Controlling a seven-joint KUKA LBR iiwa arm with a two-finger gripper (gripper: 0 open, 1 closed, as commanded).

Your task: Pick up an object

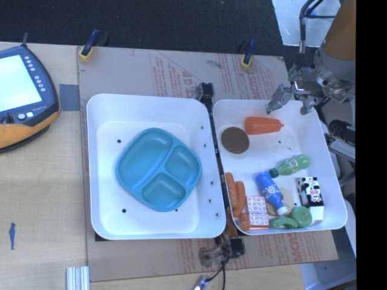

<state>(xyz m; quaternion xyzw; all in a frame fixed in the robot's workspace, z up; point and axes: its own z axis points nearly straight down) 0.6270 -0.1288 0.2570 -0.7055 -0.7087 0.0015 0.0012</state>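
Observation:
My gripper hangs over the far edge of the right bin, its two fingers spread apart with nothing between them. Just below it in the bin lies an orange carrot-like bottle. A brown round cookie sits to the carrot's left. Further toward the front are a green bottle, a blue bottle, a black-and-white carton, a green ring-shaped toy, hot dogs and a red-and-white packet.
The left bin holds a blue divided plate. A tablet in an orange case lies at the far left of the bench. Clamps hold the cardboard at the back edge.

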